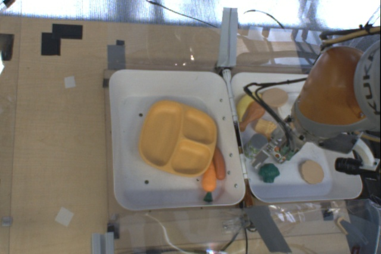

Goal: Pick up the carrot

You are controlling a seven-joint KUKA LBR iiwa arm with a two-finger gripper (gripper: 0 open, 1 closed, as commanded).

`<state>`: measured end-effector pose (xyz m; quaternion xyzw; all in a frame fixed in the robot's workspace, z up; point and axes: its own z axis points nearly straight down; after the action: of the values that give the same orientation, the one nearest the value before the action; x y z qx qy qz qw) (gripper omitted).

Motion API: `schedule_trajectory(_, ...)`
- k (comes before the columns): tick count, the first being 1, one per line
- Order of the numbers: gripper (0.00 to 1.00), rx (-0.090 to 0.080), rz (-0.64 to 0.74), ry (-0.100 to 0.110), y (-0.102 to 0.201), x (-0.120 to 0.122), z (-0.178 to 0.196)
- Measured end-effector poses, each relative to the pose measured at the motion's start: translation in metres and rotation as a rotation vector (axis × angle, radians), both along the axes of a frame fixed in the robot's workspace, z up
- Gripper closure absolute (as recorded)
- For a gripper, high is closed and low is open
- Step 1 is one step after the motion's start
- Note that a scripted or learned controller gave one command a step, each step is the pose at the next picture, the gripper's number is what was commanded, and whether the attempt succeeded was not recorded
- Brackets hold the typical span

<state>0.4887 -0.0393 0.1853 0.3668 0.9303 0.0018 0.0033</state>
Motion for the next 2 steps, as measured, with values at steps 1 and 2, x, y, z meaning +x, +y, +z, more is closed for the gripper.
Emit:
schedule_trajectory(1,0.00,0.001,-0.319,0.003,-0.005,0.001,0.000)
schedule_trajectory(2,1.00,0.002,-0.310,-0.002,-0.005,0.004,0.011)
